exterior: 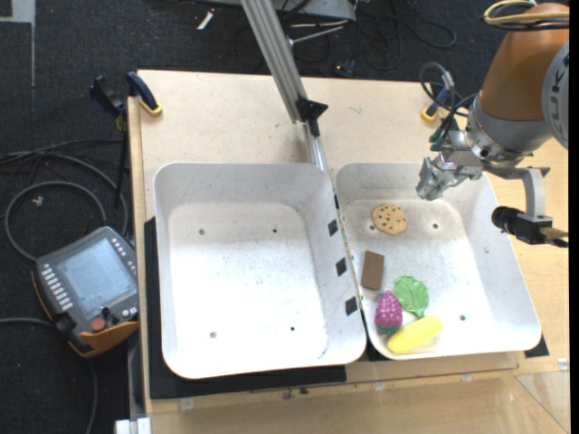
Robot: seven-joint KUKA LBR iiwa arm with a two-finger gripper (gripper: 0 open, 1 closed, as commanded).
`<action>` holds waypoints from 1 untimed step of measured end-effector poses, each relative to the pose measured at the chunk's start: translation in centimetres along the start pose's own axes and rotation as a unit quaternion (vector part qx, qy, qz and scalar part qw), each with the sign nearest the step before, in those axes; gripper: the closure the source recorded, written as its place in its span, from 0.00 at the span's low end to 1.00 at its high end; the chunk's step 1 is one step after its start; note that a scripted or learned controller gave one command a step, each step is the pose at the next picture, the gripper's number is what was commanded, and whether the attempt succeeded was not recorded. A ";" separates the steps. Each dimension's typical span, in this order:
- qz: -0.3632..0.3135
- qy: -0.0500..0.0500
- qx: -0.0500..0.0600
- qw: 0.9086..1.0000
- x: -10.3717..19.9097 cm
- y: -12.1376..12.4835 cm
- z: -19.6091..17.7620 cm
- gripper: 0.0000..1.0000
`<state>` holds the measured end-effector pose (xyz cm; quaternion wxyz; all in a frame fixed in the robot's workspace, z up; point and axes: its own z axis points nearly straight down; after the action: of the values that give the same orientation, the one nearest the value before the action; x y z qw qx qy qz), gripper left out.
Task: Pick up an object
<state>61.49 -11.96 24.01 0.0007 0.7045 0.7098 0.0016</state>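
The claw [434,181] hung over the far part of the right bin [507,283], just beyond the cookie [390,219] and to its right, and nothing was seen between its tips; whether it stood wide or narrow could not be told from this slanted view. The task named no single thing, so any of the five toys in the right bin could serve. The cookie lay flat and alone in the middle of the bin, apart from the others. It looked like a light, stiff plastic disc, and because it was thin, the claw would probably need to close across its edges, low against the bin floor. The brown block [372,269] lay nearer the front, close to the wall between the bins; it seemed rigid, with straight sides, and would likely be easy to pinch across its short width, though the wall beside it left little room. The grapes [389,312], the green leaf [412,294] and the yellow piece [414,334] lay crowded together at the front of the bin, touching or nearly so. Their rounded, smooth shapes would probably slip, and a grip on one might push its neighbours. The left bin [181,242] stood beside it on the surface [226,116]. No brand, label or readable writing was visible on the toys or bins.
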 end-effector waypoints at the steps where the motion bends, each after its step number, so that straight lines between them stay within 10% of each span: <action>1: 0.000 0.000 0.001 1.000 4.8 1.5 0.5 1.00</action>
<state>62.92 -7.12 23.50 0.0004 0.7043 0.7099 0.0011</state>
